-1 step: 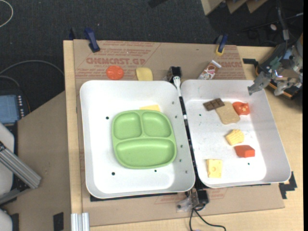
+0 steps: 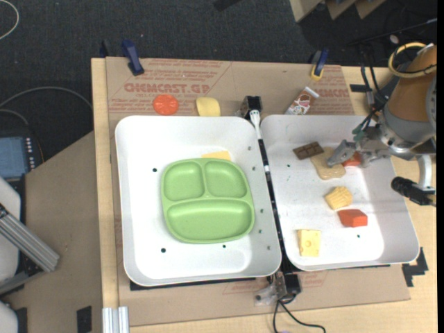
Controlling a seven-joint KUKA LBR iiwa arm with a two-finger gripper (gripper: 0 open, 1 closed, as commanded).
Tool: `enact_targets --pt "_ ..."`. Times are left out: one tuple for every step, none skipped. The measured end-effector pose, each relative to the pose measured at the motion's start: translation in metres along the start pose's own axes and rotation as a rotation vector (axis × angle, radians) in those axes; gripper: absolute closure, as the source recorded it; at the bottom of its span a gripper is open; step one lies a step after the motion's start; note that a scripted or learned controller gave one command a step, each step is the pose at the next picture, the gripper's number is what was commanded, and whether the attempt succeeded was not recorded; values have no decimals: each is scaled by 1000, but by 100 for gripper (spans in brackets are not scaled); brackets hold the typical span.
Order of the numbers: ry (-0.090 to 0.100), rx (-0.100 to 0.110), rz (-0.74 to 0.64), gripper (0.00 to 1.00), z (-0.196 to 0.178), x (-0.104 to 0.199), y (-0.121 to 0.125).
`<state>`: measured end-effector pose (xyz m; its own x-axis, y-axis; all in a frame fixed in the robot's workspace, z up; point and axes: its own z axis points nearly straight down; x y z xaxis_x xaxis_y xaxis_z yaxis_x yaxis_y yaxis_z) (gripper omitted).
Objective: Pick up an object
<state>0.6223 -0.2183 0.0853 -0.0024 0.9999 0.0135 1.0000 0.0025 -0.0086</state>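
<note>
The claw is reaching in from three o'clock, hovering low over the right bin; whether it is clenched or released, I cannot tell. A red piece is sitting right beneath it, a tan biscuit touching at seven o'clock, a brown bar lying at ten o'clock. In the left bin, a green plate is resting at centre.
</note>
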Motion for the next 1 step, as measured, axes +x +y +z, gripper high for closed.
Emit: enact_targets --pt "-9 0 4 0 3 28 -67"
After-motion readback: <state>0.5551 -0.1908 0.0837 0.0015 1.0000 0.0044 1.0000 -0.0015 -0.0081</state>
